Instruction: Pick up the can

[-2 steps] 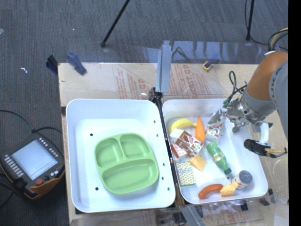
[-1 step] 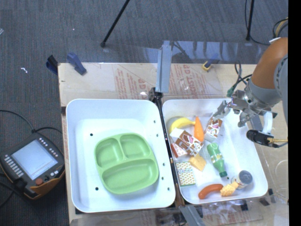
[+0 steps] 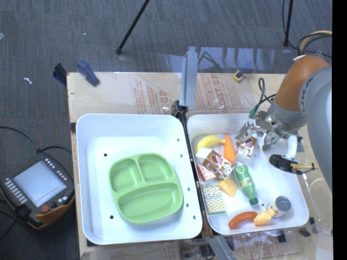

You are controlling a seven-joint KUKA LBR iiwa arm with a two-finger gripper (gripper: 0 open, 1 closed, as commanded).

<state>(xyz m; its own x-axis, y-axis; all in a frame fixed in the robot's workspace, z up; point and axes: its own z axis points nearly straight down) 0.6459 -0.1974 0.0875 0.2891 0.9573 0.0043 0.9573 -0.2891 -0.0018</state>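
the can (image 3: 282,204) lies in the lower right corner of the right bin (image 3: 301,194), its grey round end turned up toward the camera, just beside a small yellow toy piece (image 3: 264,218) and close to an orange-red sausage (image 3: 242,219) along the bin's lower edge. the gripper (image 3: 259,137) sits well apart from it, in the upper right part of the frame over the top of the same bin, hanging from the grey arm with its orange band (image 3: 302,83) above the wrist. a small red-and-white carton (image 3: 246,147) shows right under the gripper, but whether the claw is spread, clenched or gripping anything i cannot tell, since the metal parts and cables blur together there. the clutter probably explains the difficulty: a banana (image 3: 208,142), a carrot (image 3: 229,148), a brown snack box (image 3: 218,164), a green bottle (image 3: 246,182), a cheese wedge (image 3: 229,187) and a patterned packet (image 3: 214,200) crowd the middle of the bin, while the can rests against the corner where walls limit approach. the left bin (image 3: 92,140) holds a green divided plate (image 3: 146,187). in my judgement the pick has not begun on the can; the arm would need to travel toward the lower right and come down from above.
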